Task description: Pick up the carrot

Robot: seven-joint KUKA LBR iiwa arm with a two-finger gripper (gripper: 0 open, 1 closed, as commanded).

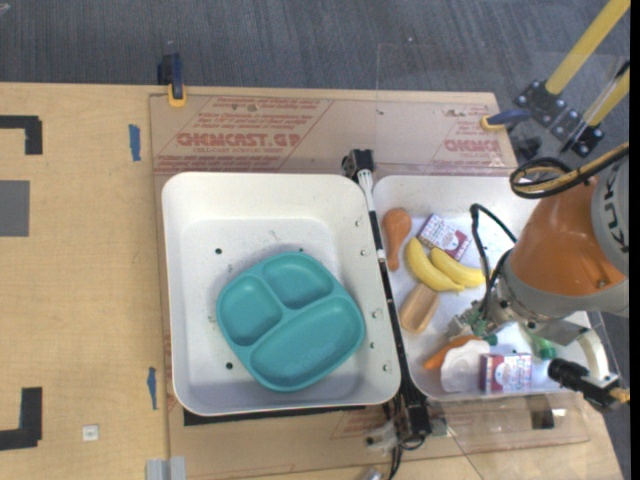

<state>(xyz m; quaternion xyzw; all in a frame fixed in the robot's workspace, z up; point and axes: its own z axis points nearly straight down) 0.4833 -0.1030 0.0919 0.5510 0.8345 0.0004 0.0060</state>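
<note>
In right bin (pixel 590 353), near its front edge, gripper (pixel 487 320) is being held low over clutter; finger opening cannot be told, grasp not being shown. Carrot (pixel 441 354) is being seen just beside it, lying against white bottle (pixel 500 372). Bananas (pixel 440 266) lying behind.

You're looking at a robotics lab, by every sign: a plywood bench (pixel 80 268) with black tape marks, two white bins (pixel 190 268) clamped side by side, and grey carpet (pixel 300 18) on the far side. At right, the grey and orange arm (pixel 565 253) trails cables, with what may be a yellow stand (pixel 590 38) far right.
</note>
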